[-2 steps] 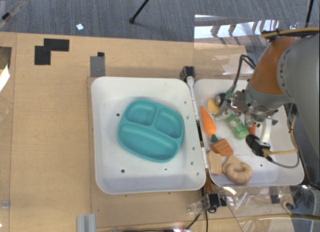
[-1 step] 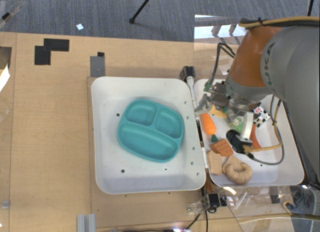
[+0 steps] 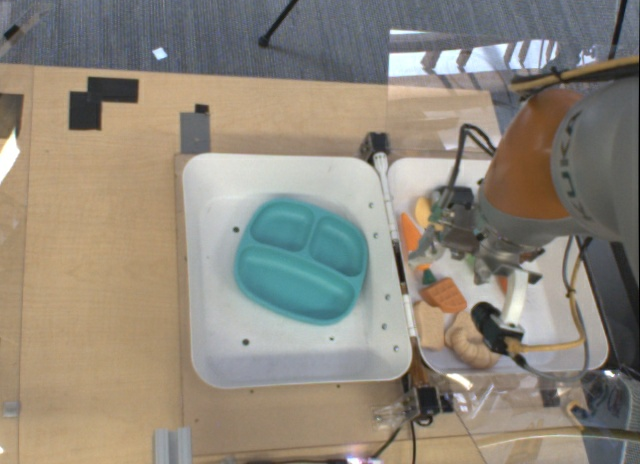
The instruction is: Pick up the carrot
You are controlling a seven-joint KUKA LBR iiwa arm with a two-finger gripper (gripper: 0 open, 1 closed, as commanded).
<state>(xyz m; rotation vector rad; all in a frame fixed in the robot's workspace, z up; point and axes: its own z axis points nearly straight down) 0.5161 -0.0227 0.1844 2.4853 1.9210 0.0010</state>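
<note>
The carrot is a small orange piece lying in the right bin, close to that bin's left wall. My gripper hangs low over the middle of the same bin, just right of the carrot, under the grey arm with its orange band. The arm's bulk hides the gripper's tips. I see nothing held.
More toy food lies in the right bin: a yellow piece, an orange wedge, a tan block and a tan twisted pastry. A teal divided plate lies in the left bin. Cables run along the front right.
</note>
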